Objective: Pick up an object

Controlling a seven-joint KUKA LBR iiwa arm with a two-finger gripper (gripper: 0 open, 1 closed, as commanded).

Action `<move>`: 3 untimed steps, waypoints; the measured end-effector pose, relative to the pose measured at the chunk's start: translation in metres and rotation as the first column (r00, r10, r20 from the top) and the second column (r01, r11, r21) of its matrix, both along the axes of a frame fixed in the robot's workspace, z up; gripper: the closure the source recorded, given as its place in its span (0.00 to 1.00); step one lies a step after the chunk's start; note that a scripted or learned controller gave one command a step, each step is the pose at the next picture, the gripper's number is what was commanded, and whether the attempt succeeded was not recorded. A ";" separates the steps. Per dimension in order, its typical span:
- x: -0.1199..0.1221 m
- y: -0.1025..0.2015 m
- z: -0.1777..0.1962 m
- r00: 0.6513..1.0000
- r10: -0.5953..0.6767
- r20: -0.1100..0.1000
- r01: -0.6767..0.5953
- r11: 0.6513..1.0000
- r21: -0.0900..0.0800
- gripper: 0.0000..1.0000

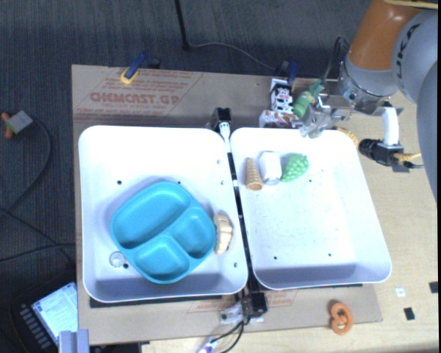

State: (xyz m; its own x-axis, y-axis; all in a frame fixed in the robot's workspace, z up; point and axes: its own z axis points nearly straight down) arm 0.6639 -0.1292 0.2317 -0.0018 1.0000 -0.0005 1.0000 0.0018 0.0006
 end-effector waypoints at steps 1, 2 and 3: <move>0.005 0.054 -0.005 1.000 -0.001 -0.001 0.001 1.000 0.000 1.00; -0.022 0.004 0.005 1.000 -0.003 -0.001 0.003 1.000 -0.002 1.00; -0.054 -0.041 0.003 1.000 -0.003 -0.001 0.003 1.000 -0.002 1.00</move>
